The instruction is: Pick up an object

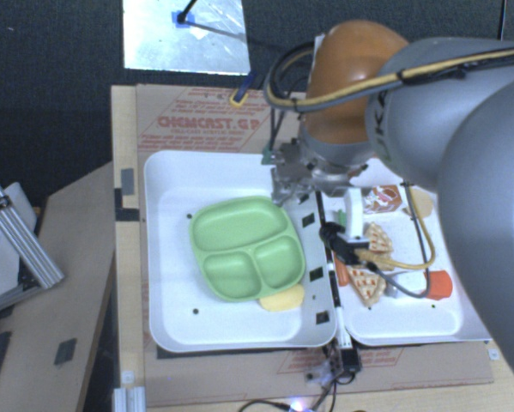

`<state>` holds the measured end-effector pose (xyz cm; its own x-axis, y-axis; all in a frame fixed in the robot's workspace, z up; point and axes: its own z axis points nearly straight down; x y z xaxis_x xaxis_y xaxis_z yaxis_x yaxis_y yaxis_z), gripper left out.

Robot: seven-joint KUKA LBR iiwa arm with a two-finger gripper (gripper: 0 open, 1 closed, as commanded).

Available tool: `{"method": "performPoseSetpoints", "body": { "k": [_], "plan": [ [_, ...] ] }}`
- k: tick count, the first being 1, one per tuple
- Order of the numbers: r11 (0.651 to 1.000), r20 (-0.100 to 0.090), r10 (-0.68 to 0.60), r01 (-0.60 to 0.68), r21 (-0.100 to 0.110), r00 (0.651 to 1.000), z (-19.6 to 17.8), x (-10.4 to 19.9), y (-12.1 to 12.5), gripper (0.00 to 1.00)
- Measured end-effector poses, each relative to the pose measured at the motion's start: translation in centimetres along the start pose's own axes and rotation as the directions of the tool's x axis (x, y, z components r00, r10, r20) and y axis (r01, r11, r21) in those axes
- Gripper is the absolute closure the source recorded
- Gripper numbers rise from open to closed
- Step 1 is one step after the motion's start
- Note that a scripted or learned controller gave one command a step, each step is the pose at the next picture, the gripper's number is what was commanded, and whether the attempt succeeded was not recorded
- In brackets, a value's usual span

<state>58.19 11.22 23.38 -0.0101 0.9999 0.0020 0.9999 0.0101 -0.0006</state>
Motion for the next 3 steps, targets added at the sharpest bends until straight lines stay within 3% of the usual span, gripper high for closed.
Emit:
{"method": "performPoseSetpoints", "body": {
  "k": [1, 3],
  "plan": [
    [1.0, 0.003, 0.01, -0.01, 0.0, 1.0, 2.0, -0.6, 0.0, 1.0],
    [1.0, 0.002, 0.007, -0.007, 0.0, 1.0, 1.6, -0.7, -0.9, 1.0]
  ]
}}
